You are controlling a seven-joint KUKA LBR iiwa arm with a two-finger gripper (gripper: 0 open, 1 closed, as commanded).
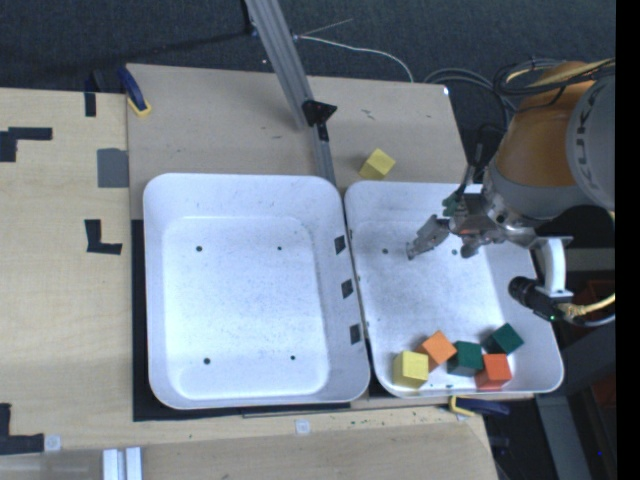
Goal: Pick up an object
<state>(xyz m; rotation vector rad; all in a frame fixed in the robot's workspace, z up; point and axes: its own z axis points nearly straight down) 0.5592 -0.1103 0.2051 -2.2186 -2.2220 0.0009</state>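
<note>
Grey arm, orange band.
Dark metal gripper up front, black cables looping behind the wrist.

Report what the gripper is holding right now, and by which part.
Nothing is held. The gripper hangs over the bare upper part of the right bin, nothing between its fingers. The blocks, including the yellow block, lie at the bin's near edge.

Dark lettering showing on the grey arm casing at the right edge, running sideways and cut off by the frame, looking like part of "KUKA" but not reading clearly, no other text, label or number reading anywhere
</note>
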